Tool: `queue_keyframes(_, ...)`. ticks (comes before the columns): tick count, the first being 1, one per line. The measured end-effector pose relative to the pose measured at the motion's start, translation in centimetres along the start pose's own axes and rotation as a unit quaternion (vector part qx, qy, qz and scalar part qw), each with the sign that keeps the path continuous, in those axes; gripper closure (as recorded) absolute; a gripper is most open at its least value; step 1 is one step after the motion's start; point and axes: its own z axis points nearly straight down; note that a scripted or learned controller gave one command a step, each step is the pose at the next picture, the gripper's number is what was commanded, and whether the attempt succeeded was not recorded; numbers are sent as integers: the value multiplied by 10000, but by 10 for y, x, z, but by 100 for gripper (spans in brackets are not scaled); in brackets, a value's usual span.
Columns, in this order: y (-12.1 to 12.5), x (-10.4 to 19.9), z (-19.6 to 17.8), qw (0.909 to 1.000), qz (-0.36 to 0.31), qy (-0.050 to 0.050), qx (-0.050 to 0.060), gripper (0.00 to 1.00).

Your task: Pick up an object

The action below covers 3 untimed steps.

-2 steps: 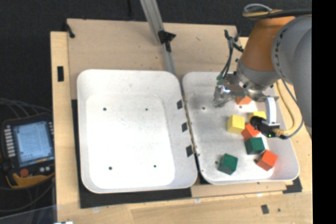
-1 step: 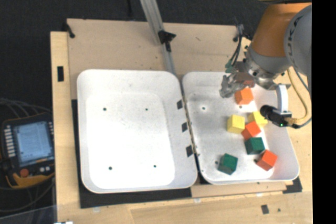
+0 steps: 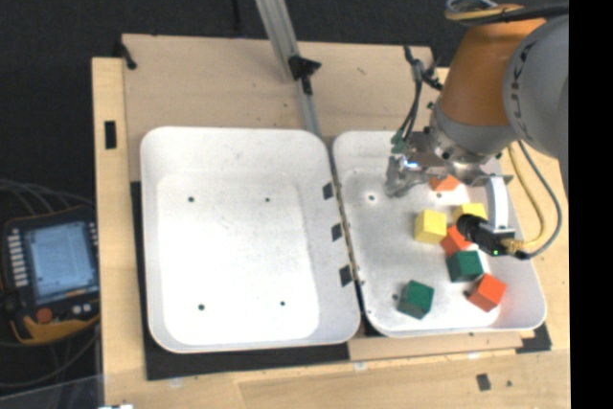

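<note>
Several small blocks lie in the right bin (image 3: 383, 235): a yellow block (image 3: 430, 225), a green block (image 3: 416, 298) near the front, another green block (image 3: 465, 264), an orange-red block (image 3: 487, 291) and an orange piece (image 3: 444, 184) partly under the wrist. My gripper (image 3: 402, 175) hangs over the bin's upper middle, just left of and behind the yellow block. Its fingers point down at the bin floor, and I see nothing between them.
The left bin (image 3: 239, 235) sits beside the right one. A slanted metal pole (image 3: 273, 10) rises from the bench behind the bins. A black part with cables (image 3: 484, 233) hangs beside the blocks at the right. A handheld screen (image 3: 53, 263) lies off the bench at left.
</note>
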Motion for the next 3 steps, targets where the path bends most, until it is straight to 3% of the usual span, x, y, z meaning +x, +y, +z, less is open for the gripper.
queue_keyframes(1, -15, 39, -8, 10000, -15, 15, -3, 100)
queue_keyframes(3, -69, 146, -13, 10000, -20, 16, 2, 100)
